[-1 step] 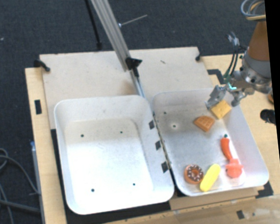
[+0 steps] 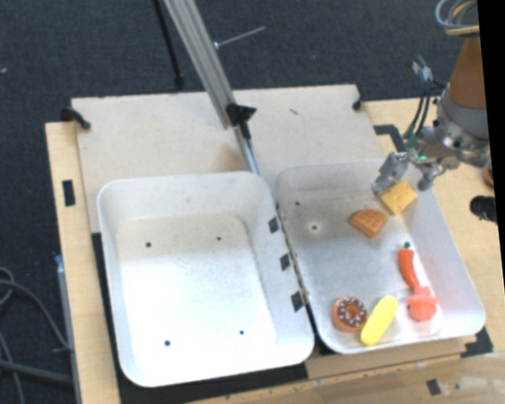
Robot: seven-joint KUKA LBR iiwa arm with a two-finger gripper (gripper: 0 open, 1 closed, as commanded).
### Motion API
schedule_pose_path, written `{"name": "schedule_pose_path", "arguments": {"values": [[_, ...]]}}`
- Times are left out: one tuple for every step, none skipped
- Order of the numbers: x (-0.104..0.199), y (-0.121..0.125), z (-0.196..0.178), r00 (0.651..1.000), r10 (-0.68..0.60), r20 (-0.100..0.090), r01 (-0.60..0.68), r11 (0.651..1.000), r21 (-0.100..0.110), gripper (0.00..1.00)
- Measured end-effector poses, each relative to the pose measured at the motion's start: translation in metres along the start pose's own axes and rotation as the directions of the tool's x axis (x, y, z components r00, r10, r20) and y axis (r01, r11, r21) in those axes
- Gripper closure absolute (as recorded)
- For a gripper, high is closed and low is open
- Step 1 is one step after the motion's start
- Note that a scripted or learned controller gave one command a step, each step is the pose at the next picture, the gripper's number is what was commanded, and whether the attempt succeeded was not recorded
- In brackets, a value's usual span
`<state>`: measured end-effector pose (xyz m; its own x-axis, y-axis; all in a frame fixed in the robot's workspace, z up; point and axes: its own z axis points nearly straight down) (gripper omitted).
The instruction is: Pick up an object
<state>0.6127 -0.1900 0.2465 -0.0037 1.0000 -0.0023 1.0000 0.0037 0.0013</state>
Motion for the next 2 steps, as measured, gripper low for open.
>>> {"name": "schedule_pose_path", "arguments": {"values": [[-0.007,0.007,0.048,1.000,0.004,0.000,-0.004,1.000,0.004,0.00],[-0.002,0.006,0.091,1.000,0.004,0.000,-0.004,1.000,0.004,0.00]]}}
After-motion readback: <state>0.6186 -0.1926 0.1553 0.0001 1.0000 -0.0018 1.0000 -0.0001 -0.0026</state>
